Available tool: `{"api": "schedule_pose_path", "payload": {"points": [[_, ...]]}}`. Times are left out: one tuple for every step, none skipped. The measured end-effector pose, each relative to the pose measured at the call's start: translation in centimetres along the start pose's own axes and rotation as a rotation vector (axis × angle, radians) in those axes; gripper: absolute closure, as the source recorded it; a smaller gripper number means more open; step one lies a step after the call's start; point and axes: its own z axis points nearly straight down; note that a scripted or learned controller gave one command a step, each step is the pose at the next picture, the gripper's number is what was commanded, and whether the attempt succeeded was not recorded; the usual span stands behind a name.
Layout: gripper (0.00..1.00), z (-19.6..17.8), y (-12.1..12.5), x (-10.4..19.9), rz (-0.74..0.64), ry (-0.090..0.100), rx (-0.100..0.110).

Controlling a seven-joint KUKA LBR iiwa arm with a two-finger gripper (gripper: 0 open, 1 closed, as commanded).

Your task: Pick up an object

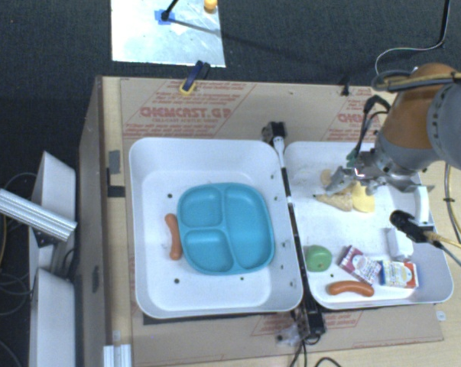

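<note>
My gripper (343,180) hangs low in the upper part of the right bin (436,281). It is right over a pale yellow chip-like piece (336,199), and a brighter yellow piece (362,199) lies just to its right. I cannot tell whether it touches either one. Nearer the front of this bin are a green ball (318,258), a red-orange sausage (350,287), a red and white packet (358,264) and a white packet (399,273).
The left bin (150,205) holds a blue divided plate (225,228), with a second orange sausage (173,236) beside the plate's left edge. A black divider rail (285,197) runs between the bins. The arm (417,125) comes in from the right.
</note>
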Motion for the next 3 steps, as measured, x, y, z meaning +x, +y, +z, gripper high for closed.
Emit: {"api": "schedule_pose_path", "payload": {"points": [[0.00,2.9,1.9,0.5,-0.002,0.000,-0.002],[1.00,1.8,1.9,0.5,-0.004,0.001,0.003],[1.00,-1.2,-2.8,-1.1,0.000,-0.001,-0.002]]}}
